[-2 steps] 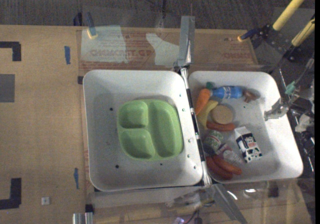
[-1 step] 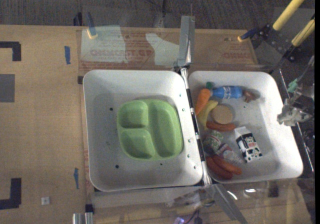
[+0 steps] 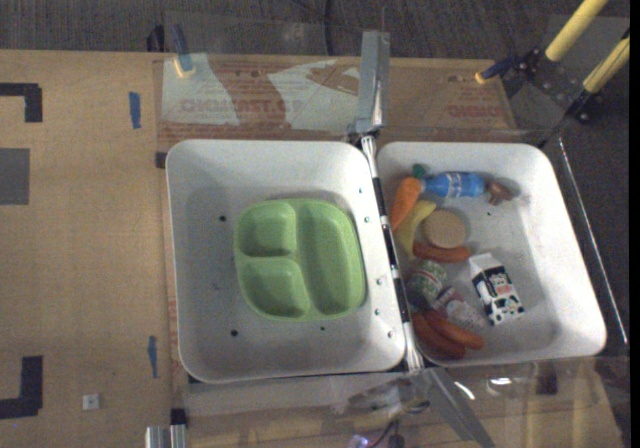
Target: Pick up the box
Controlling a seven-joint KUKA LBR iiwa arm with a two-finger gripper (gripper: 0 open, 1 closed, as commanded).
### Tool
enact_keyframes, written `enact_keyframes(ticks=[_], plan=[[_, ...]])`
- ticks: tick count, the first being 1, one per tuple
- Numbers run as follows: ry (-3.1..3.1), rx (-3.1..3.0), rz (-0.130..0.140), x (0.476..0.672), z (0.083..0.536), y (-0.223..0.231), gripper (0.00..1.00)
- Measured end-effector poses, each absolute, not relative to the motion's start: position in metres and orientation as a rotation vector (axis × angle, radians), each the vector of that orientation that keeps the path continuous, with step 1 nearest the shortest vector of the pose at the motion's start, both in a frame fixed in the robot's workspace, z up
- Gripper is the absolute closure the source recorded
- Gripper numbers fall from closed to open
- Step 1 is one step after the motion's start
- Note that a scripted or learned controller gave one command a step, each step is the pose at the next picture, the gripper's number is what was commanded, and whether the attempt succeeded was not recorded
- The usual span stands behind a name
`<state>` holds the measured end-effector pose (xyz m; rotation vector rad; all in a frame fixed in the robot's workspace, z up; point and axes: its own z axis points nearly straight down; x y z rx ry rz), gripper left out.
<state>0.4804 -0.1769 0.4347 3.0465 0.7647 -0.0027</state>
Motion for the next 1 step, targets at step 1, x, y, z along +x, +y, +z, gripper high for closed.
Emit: enact_keyframes(ticks=[1], plan=[[0.569,3.092,-0.006,0.4929,0.4044,-0.1314,1.0]])
